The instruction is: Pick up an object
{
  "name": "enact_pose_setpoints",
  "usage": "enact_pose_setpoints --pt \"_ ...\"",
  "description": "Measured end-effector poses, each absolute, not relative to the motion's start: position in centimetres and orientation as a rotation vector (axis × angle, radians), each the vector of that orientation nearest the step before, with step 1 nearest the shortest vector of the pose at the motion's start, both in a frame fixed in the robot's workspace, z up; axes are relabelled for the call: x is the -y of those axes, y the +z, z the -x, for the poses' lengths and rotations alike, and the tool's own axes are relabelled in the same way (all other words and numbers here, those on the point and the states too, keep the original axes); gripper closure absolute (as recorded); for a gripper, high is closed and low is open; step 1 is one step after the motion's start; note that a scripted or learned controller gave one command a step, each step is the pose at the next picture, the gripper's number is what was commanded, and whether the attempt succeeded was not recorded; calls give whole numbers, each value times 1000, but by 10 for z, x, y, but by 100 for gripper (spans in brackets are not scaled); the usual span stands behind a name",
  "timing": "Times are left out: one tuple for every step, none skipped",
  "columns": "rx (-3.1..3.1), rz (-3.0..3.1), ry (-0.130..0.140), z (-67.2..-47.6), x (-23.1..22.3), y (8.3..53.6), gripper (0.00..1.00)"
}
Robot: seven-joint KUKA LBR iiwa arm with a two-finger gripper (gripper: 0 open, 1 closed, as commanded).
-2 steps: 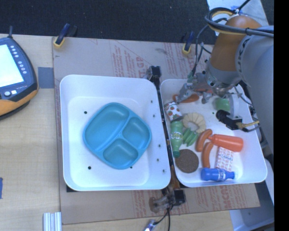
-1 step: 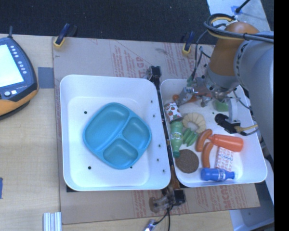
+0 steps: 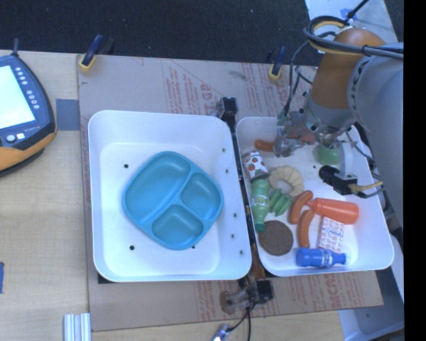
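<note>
My fingers point(image 3: 290, 142) hang over the right bin's point(image 3: 383, 251) far end; their state I cannot tell. Next, I judge, drop onto something.

Two white bins point(image 3: 99, 190) being seen as smooth, slightly glossy plastic, a blue divided tray point(image 3: 172, 199) being shown in matt plastic, the bench point(image 3: 35, 219) being presented as pale wood grain, a brown printed cardboard sheet point(image 3: 192, 84) being laid matt beneath, a grey arm point(image 3: 380, 91) being rendered in smooth painted metal

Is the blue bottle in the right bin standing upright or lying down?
Lying down. The blue bottle rests on its side along the near edge of the right bin, long axis running left to right, just below the red-and-white packet.
</note>
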State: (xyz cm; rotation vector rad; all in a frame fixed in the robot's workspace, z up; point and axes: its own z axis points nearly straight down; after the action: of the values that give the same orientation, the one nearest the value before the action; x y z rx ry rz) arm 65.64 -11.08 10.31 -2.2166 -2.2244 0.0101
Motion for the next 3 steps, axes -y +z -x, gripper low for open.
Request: enact_pose_setpoints --pt "2224 2216 10 -656 111 103 0" --pt "2222 2215 8 -656 117 92 0" --pt "2229 2229 13 -657 101 95 0"
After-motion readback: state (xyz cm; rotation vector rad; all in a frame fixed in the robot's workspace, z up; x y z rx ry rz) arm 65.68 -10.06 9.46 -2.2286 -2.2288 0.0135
